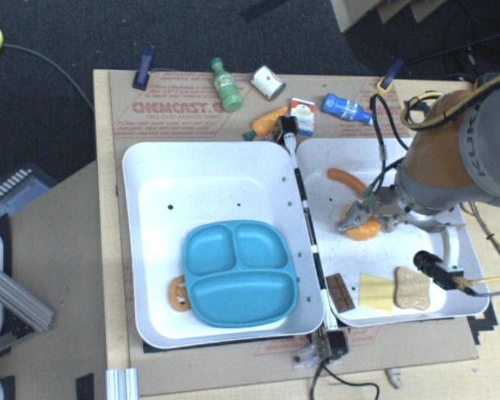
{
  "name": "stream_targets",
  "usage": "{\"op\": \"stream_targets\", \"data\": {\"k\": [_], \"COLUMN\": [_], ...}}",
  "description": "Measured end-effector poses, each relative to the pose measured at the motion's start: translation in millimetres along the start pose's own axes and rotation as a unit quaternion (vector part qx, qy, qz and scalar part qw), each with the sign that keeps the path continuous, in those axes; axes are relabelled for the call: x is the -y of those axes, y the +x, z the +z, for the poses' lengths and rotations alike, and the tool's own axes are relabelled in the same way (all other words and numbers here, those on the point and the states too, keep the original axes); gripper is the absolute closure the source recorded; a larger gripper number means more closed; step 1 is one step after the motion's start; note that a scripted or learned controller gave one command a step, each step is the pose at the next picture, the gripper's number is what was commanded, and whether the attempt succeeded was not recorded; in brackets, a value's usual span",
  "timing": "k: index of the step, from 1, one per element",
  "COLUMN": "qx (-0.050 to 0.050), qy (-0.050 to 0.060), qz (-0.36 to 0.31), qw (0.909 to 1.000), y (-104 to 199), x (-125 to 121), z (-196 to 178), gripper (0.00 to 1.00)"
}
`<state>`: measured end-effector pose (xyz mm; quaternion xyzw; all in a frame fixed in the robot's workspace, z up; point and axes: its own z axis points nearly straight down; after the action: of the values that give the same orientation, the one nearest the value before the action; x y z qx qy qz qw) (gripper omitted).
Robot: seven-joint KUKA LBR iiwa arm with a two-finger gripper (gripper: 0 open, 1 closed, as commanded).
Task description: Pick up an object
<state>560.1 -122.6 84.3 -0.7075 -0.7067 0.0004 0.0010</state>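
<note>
While the gripper [360, 215] sits low in the right bin [450, 307], its finger spread cannot be told, and an orange piece [364, 231] lies touching its lower edge, not visibly clamped. Relative to that gripper, the right bin also carries one orange sausage [347, 179] just above, plus one brown block [339, 292], one yellow slice [376, 292] and one bread slice [412, 289] below. Well to the gripper's left, the left bin [208, 173] holds one blue divided plate [237, 272] and one pretzel [179, 293].
</note>
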Motion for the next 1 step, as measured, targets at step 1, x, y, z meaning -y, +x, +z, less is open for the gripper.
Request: {"op": "stream_targets", "data": {"k": [1], "qx": [0.0], "qy": [-0.001], "qz": [0.0], "qw": [1.0], "y": [0.5], "x": [-0.4], "z": [-9.8], "gripper": [1.0]}}
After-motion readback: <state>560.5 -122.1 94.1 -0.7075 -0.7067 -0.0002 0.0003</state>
